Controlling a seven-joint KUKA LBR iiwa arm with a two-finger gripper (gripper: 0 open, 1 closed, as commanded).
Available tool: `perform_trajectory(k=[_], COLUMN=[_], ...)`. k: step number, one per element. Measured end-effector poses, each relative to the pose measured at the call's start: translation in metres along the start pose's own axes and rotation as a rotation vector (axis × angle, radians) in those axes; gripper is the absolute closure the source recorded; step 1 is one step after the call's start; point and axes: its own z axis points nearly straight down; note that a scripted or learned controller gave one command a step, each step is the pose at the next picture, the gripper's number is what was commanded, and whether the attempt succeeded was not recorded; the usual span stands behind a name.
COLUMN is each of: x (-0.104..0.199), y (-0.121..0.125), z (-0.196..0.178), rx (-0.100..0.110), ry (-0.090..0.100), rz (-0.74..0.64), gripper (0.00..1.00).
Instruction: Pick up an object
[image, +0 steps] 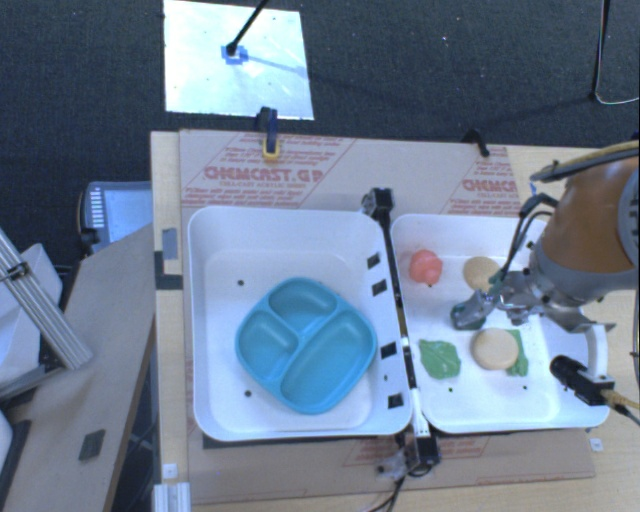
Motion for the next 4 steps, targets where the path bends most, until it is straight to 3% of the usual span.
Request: perform_trajectory(k=[1, 2, 4], x=[0.000, 0.000, 0.006], y=[0.002, 0.003, 0.002], z=[0.061, 0.048, -0.066], rx=[-0.002, -0.006, -0.007], ry=[-0.001, -0.002, -0.002], rz=[-0.001, -0.001, -0.003], gripper=[0.00, 1.00, 1.00])
